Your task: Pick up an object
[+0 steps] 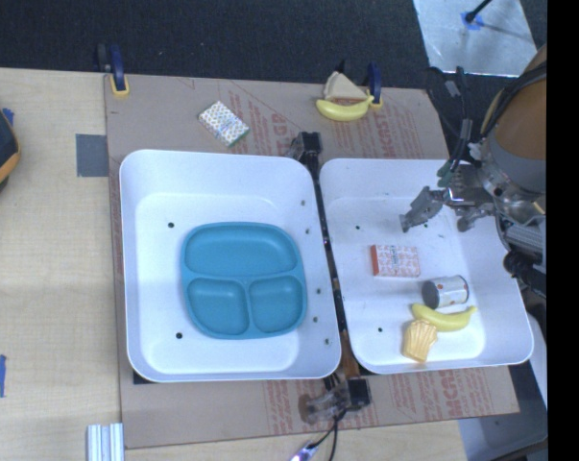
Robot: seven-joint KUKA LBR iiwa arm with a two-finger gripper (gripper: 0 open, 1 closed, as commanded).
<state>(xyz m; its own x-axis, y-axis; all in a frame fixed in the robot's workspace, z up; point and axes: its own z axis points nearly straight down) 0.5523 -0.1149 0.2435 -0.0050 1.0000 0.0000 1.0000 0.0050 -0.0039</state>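
While the gripper (441, 209) hangs over the top of the right bin (366, 344) with its fingers spread apart and nothing between them, a small red and white packet (395, 259) lies just below it, with a can (446, 291), banana (443, 317) and waffle cone (419, 340) nearer the bin's front.

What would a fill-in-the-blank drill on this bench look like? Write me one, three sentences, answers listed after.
1. The blue tray with three compartments lies in the ____ bin.
2. In the right bin, the banana touches a small metal ____.
3. The gripper hangs over the ____ bin, above the small red and white packet.

Missing words: left; can; right
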